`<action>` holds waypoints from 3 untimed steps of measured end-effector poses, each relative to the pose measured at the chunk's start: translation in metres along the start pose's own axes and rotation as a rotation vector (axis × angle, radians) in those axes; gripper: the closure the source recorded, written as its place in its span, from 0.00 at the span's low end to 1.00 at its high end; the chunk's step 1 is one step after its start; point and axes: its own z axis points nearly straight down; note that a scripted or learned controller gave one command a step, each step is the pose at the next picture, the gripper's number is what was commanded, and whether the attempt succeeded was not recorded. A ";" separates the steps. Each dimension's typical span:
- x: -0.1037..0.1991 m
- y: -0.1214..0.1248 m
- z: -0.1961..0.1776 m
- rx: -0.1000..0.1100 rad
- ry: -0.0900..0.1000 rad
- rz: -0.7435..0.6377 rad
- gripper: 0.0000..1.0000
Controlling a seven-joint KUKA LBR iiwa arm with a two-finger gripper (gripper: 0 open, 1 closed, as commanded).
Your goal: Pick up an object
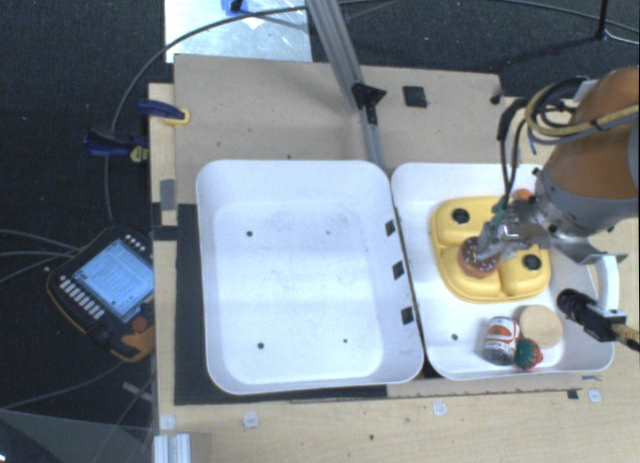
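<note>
Yellow toy lies in the right bin, long axis running eleven to five; your claw sits directly over its middle, whether spread or pinched you cannot tell.

Pretty bright, even overhead light. Both white bins look a bit washed out, shadows are soft, and there's glare off the shiny sheet up top. Slightly blurry overall.
</note>
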 end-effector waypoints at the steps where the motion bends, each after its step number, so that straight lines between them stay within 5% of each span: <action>1: 0.000 0.001 -0.008 0.005 0.001 0.001 1.00; 3: 0.109 0.053 -0.008 0.004 0.003 -0.006 1.00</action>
